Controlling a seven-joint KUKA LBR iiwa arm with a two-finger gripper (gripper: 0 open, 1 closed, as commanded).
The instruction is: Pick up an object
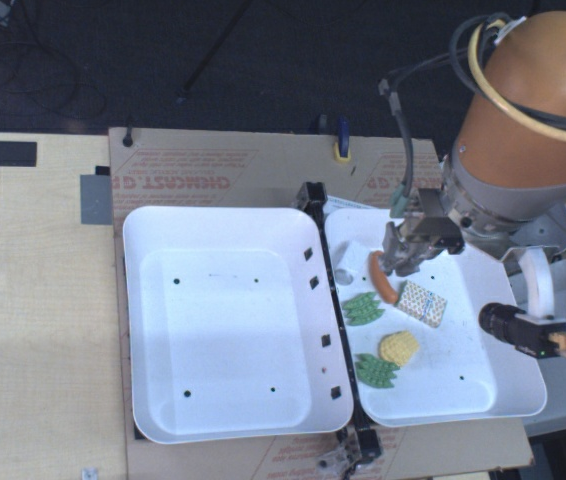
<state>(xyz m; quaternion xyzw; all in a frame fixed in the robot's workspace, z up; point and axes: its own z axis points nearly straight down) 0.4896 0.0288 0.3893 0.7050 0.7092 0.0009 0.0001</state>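
Over the right bin (523,393) | we see the gripper (400,260) low beside the orange sausage (384,277), which lies on the bin floor near a checkered packet (423,304) | whether it is spread or pinching, we cannot tell | we judge nothing lifted yet; grasp and raise remain.

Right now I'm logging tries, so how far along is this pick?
Done: the arm has reached into the right bin, and the gripper sits low at the upper end of the orange sausage. In hand: nothing visibly lifted; the sausage lies on the bin floor. Left: grasp and raise it. The checkered box, corn and green leaves lie untouched.
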